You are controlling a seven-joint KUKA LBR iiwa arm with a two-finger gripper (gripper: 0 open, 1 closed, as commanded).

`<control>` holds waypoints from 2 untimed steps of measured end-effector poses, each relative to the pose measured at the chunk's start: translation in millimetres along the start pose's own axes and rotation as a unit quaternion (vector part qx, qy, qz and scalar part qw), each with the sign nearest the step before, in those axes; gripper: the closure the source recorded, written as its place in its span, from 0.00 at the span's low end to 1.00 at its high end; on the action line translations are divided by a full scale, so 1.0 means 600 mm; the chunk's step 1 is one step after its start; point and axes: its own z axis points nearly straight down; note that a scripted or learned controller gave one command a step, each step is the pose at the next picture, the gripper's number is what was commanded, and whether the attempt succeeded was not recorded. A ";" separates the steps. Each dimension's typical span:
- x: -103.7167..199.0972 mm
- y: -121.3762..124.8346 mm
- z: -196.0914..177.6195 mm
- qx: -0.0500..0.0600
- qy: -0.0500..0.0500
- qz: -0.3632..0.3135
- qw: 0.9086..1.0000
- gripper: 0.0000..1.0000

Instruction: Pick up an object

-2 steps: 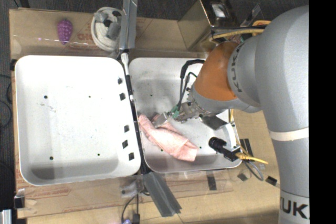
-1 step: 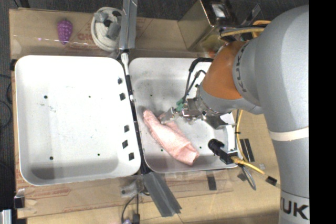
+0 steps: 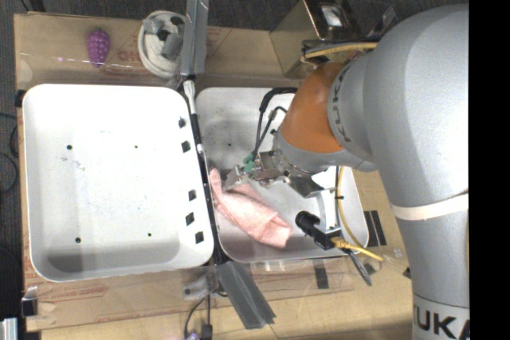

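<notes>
Gripper [image 3: 253, 170] low in the right bin [image 3: 231, 111], just at the upper edge of a crumpled pink cloth [image 3: 249, 214] lying along the bin's left wall, whether its grip is open or closed I cannot tell, small purple thing [image 3: 98, 45] on the worktop [image 3: 56, 52] beyond the left bin [image 3: 103, 171].

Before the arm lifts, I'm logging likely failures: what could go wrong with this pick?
1. The gripper is at the upper edge of the pink cloth, not over its middle, so it may catch only a thin fold that slips out.
2. The cloth lies against the left wall of the right bin. A limp cloth could drag on that wall and pull free.
</notes>
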 end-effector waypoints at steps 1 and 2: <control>0.001 0.000 -0.015 0.002 0.001 -0.003 1.000 1.00; 0.024 0.087 -0.237 0.000 -0.001 -0.042 0.999 1.00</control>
